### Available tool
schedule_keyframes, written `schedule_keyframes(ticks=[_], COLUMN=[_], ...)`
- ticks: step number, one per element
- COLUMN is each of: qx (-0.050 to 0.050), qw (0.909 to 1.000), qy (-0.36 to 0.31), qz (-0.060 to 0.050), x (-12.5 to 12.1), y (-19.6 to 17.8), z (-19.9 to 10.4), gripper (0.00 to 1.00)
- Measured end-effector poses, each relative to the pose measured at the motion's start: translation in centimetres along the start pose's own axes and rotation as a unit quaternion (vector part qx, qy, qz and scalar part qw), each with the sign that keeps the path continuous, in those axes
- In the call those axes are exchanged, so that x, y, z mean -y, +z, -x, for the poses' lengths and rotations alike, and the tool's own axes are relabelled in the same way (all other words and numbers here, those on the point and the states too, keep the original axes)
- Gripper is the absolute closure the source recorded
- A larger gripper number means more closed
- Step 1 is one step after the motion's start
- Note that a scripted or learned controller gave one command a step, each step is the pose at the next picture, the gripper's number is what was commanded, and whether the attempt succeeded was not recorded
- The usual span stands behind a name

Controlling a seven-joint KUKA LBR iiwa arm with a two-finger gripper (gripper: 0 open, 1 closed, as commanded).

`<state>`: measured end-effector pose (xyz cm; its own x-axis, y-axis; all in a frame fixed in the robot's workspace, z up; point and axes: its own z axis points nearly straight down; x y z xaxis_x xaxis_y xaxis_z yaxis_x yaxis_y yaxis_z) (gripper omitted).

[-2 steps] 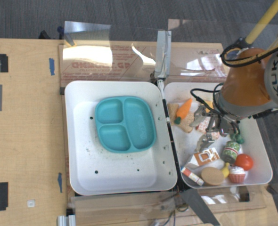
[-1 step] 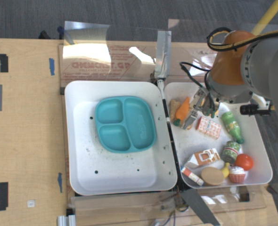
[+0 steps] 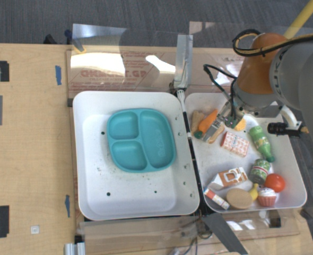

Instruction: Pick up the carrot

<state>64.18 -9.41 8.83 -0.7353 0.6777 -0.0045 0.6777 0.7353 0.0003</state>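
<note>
The small orange plastic carrot is lying near the right white bin's back-left corner. The grey two-finger hand is hovering just beside it, finger state indiscernible. Risk: crowding toys causing a misgrasp.

The brown bench holds two white bins side by side. The left bin and the right bin touch in the middle. Black tape marks and blue tape bits stick to the bench.
</note>
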Motion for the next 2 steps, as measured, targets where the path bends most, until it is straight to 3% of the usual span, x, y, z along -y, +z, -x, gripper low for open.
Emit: schedule_keyframes(ticks=[1,2], qx=[0.004,0.000], qw=[1.0000,0.9830], qy=[-0.002,0.184], qz=[0.001,0.002], x=[-0.2,-4.9], y=[-1.2,-9.9], z=[0.1,-7.0], gripper=[1.00,1.00])
